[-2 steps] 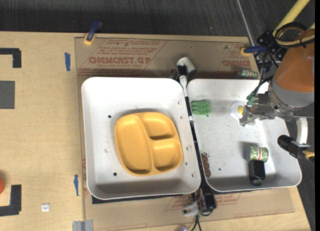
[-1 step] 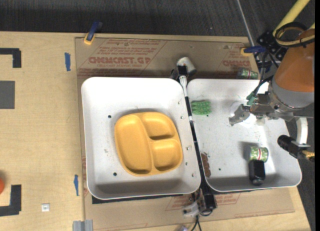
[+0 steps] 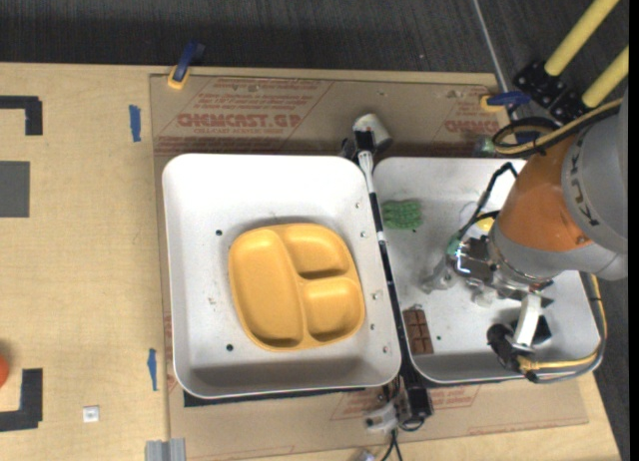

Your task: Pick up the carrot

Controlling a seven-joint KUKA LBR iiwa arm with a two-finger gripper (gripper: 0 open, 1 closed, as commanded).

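Note:
My gripper (image 3: 461,261) hangs low over the middle of the right bin (image 3: 439,185), under the grey arm with its orange band (image 3: 534,215). The arm and wrist cover much of that bin's right half and hide the floor beneath them. A small green bumpy item (image 3: 401,215) lies on the bin floor up and to the left of the gripper, apart from it. A brown chocolate bar (image 3: 417,330) lies by the bin's front left corner, below and left of the gripper.
The left bin (image 3: 200,200) holds a yellow divided plate (image 3: 297,282). A black cable (image 3: 371,200) runs along the wall between the bins. Yellow poles (image 3: 589,15) and cables stand at the back right. A small orange-red spot (image 3: 3,369) sits at the bench's far left edge.

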